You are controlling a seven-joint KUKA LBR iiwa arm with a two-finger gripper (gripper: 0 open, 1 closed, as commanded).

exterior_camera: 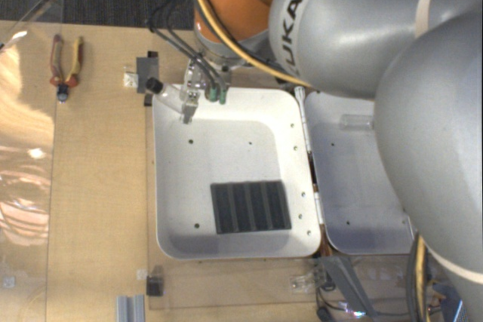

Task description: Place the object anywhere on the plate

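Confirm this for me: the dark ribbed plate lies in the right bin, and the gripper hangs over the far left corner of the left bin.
Not quite. The camera view shows the dark ribbed plate lying in the left bin, toward its near edge, not in the right bin. The rest stands: the gripper hangs over the far left corner of the left bin.

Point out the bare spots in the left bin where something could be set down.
The left bin has bare white floor between the gripper at its far-left corner and the dark ribbed plate, and left of that plate. The far-left corner is crowded.
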